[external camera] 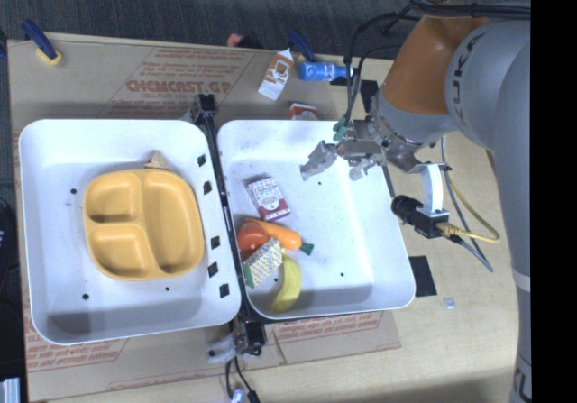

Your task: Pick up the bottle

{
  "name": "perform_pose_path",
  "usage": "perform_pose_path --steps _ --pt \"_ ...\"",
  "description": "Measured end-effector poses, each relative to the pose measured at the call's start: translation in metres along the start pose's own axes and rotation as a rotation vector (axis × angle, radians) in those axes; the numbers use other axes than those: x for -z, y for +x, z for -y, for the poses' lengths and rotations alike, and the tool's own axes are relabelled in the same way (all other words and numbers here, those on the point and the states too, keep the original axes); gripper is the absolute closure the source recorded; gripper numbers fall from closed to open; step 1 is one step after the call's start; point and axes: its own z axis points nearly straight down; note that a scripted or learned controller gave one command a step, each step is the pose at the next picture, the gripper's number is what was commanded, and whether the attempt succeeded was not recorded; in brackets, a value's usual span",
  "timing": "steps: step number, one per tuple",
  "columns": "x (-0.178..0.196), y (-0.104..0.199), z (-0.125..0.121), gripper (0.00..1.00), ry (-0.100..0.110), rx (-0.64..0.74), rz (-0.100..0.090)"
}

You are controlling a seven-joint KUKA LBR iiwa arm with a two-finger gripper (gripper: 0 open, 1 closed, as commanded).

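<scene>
A small blue bottle (pixel 315 71) lies on its side on the cardboard behind the right bin (pixel 388 257), outside it. My gripper (pixel 336 167) hangs over the back part of the right bin, well in front of the bottle. Its two fingers (pixel 314 162) are spread apart and nothing sits between them, so it is open. The grey arm with its orange band reaches in from the right.
In the right bin lie a red box (pixel 268 196), a carrot (pixel 270 233), a patterned packet (pixel 262 262) and a banana (pixel 288 283). The left bin holds a yellow divided plate (pixel 142 223). A small carton (pixel 276 75) lies beside the bottle.
</scene>
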Motion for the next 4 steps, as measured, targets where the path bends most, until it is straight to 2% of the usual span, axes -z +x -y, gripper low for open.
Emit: perform_pose_path --steps 1,2,3,4 --pt "0.01 0.0 0.0 1.0 0.002 0.005 0.0" --pt "0.051 -0.064 0.076 1.0 -0.001 -0.003 0.0" --pt "0.015 -0.068 0.1 1.0 -0.001 -0.066 0.0" --pt "-0.014 -0.038 0.1 1.0 -0.001 0.103 -0.001"
